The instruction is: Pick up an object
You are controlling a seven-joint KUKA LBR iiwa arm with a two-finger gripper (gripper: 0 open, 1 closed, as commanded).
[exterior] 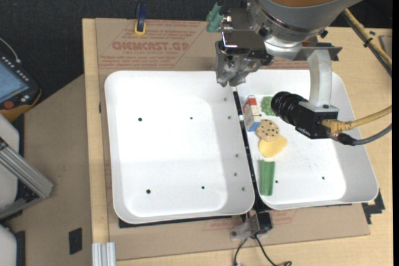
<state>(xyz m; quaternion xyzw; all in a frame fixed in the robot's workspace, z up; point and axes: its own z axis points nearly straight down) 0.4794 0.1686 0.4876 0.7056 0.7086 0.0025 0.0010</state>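
Nearest us, green stick (267, 177) lies in the right bin (349, 187), below yellow piece (272, 146) and cookie (267, 129); gripper (229, 78) hangs above the divider, grip unreadable.

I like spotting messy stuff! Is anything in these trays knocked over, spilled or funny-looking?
Nothing looks spilled or broken. The one odd thing is that the toys are all bunched against the left wall of the right tray: a small box, a round cookie, a yellow piece and a green stick. The gripper hangs above the wall between the trays.
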